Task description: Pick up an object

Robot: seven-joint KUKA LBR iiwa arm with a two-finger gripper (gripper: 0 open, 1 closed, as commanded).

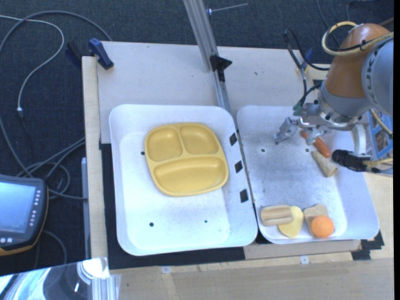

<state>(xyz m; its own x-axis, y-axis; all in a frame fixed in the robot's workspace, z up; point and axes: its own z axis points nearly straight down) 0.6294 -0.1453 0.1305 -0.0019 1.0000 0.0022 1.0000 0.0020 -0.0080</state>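
**Ana:** Nearest us, along the right bin's (pixel 270 174) near edge, a small cluster is sitting: a tan bun-like piece (pixel 276 215), a pale yellow wedge (pixel 291 224), a beige block (pixel 314 212) and an orange ball (pixel 322 227), all touching or almost touching.

**Ben:** And the claw (pixel 289 130)?

**Ana:** It is hanging over the far part of that same bin, pointing left, with nothing showing between its tips. Whether those tips are apart or together, I cannot tell (they are thin and blurring into the white floor).

**Ben:** So what is it going for?

**Ana:** My guess is the two things lying just right of it: an orange carrot-like stick (pixel 321 146) and a tan cone-shaped piece (pixel 325 164), both partly tucked beneath the wrist. For a clean grasp I would be centring over one piece only, coming straight down, and closing across its narrow side, because the pair is lying close enough to jam.

**Ben:** The left bin (pixel 125 167)?

**Ana:** It is carrying a yellow divided plate (pixel 185 158), well apart from the arm.

**Ben:** Anything hidden?

**Ana:** The arm's bulk is covering the right bin's far right corner, so more items may be lying there.
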